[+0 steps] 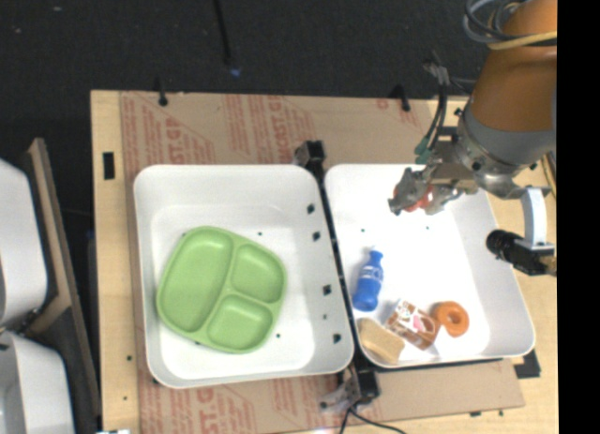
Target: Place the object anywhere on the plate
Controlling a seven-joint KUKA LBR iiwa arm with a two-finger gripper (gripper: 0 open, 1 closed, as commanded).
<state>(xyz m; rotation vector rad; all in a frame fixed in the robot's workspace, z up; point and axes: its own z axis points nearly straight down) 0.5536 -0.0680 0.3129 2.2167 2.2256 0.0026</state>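
- Two shallow white bins sit side by side on the bench: the left bin (150, 235) and the right bin (487, 263), meeting along a dark divider near the middle of the view.
- My gripper (417, 193) hangs over the right bin, toward that bin's twelve o'clock edge, with my grey arm and its orange band (530, 24) rising off at two o'clock from it.
- I cannot tell how my gripper is set from this slant; a spot of red shows at its tip, and I cannot say what that is.
- The green plate (221, 289) lies flat in the left bin, divided into three compartments, and sits toward that bin's seven o'clock side.
- A blue bottle (367, 281) lies on the right bin's floor at about seven o'clock from my gripper, close to the divider and apart from my gripper.
- An orange ring (452, 319) rests near the right bin's six o'clock edge, at roughly five o'clock from the bottle.
- Just beside the ring, on its nine o'clock side, lies a small patterned packet (412, 322) in brown, white and red.
- A tan block (380, 340) lies at the packet's eight o'clock, touching or nearly touching it, against the bin's lower rim.
- All four of these things lie in the right bin, well apart from the plate.
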